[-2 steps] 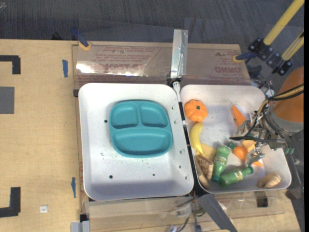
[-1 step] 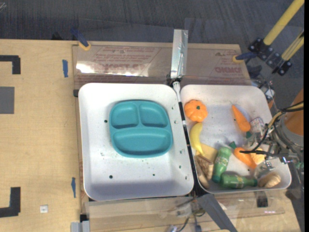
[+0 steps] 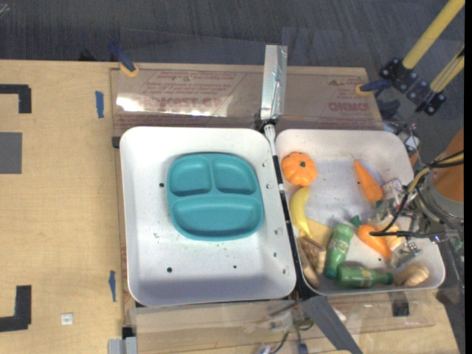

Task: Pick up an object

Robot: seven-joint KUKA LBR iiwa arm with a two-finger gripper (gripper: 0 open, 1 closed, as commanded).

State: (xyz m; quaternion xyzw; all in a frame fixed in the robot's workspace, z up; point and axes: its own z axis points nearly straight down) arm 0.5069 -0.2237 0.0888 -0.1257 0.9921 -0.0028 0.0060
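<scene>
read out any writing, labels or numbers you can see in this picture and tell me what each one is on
Red printing on the clear sheet behind the left bin: upside down and blurred, not readable.
Red printing on the clear sheet behind the right bin: also upside down; too blurred to read with confidence.
Green bottles in the right bin: no label can be made out.
Teal divided plate: no text.

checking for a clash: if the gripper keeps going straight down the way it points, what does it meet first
Probably the carrot under the gripper, or the bin floor beside it; depth is unclear from this slant.
</scene>
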